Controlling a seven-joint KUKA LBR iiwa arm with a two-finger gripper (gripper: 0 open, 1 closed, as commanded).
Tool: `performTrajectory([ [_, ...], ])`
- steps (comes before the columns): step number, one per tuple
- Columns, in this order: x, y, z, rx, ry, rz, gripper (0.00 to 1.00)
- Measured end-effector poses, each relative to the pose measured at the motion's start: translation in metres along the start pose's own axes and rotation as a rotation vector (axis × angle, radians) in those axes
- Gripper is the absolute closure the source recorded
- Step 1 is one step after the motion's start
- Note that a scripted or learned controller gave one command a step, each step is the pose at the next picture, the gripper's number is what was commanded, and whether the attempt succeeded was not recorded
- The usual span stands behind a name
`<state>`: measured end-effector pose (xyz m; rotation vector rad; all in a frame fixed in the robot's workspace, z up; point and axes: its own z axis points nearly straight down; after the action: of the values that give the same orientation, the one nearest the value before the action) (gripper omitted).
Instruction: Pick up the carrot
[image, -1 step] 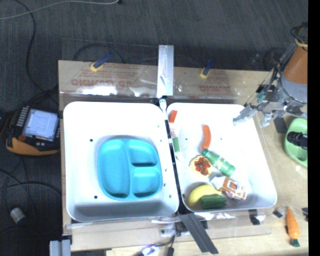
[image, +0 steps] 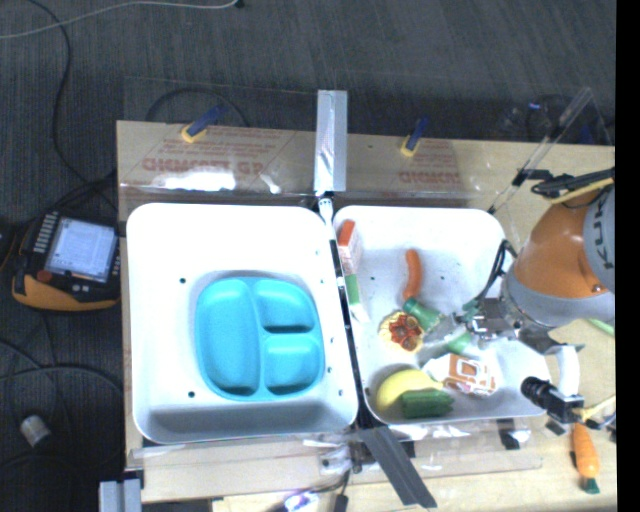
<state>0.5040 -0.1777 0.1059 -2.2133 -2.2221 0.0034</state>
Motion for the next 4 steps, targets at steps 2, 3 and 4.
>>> performTrajectory([
  [2, 0.071, -0.021, -0.145, -0.001, -0.003, 0.004, 0.0],
  [3, 0.111, 0.0, -0.076, 0.0, -0.002, -0.03, 0.0],
  [4, 0.112, 0.013, -0.078, -0.001, -0.002, -0.054, 0.0],
])
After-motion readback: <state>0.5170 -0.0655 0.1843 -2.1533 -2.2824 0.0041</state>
